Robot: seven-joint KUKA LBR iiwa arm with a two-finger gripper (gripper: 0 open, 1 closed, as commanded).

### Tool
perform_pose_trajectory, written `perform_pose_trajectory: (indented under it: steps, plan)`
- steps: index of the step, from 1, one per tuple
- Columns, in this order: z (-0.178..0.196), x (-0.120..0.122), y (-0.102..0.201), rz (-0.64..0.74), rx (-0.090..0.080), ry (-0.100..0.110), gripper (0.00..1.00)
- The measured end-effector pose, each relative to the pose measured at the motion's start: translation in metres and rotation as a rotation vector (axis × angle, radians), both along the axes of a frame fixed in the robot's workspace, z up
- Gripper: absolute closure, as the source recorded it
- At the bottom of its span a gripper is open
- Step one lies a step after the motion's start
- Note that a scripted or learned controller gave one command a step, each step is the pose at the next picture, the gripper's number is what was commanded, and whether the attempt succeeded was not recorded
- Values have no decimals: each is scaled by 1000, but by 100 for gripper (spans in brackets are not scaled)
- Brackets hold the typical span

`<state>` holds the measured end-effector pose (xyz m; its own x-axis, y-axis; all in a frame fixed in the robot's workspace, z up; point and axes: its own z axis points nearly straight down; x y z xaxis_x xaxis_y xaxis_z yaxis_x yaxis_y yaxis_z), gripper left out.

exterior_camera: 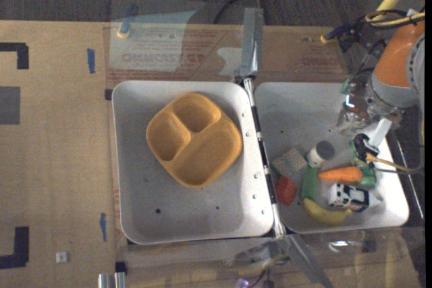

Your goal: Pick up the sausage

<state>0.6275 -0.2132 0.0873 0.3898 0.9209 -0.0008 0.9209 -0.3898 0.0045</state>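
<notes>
Red and stubby, taken as the sausage (286,190) on a best guess, for want of a closer match among the toys. Lies at the lower left of the right bin (290,111), close against the wall shared with the left bin (135,199), just below a tan square pad (290,160) and just left of a green piece (310,182). Probably light moulded plastic: stiff, smooth, somewhat slippery, not fragile. Best pinched from above across the short width at mid-body, clear of the bin wall. Further right, a carrot (341,174), a banana (325,214) and a black-and-white toy (349,197), all crowded together. Higher at the right, well apart from the sausage, the gripper (361,128); apart or together, cannot tell. Reddish print on the clear sheet (169,50) at upper centre, too blurred to read; no label made out on the sausage.
</notes>
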Motion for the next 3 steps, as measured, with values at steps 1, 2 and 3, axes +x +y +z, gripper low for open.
perform_pose_trajectory:
  steps: [1, 2, 3]
  plan:
    - [1, 3, 9, 6, 14, -3, 0]
    - [28, 31, 126, 6, 3, 2, 0]
    - [4, -37, 80, 244, 3, 6, 0]
